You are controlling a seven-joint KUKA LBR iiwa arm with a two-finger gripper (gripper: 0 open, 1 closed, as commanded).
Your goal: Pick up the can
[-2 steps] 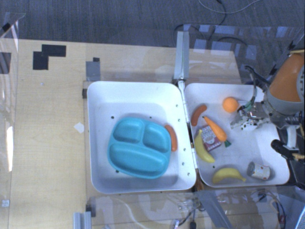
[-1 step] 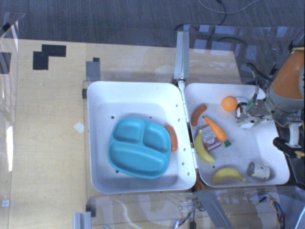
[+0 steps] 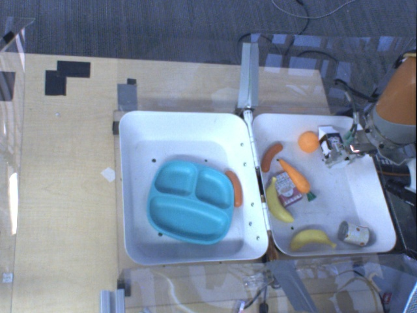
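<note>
Right bin (image 3: 381, 194): can (image 3: 354, 234) on side in near corner, bananas, carrot, orange. Left bin (image 3: 130, 175): blue tray (image 3: 190, 201). Pincer (image 3: 333, 150) over right bin's far side, can't tell whether apart or together.

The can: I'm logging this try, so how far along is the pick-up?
Done: nothing visibly yet. The small silver can lies on its side in the near right corner of the right white bin, beside a yellow banana. In hand: the pincer sits near the bin's far edge, by the orange ball, apart from the can. Left: reaching the can, grasping and lifting it.
</note>
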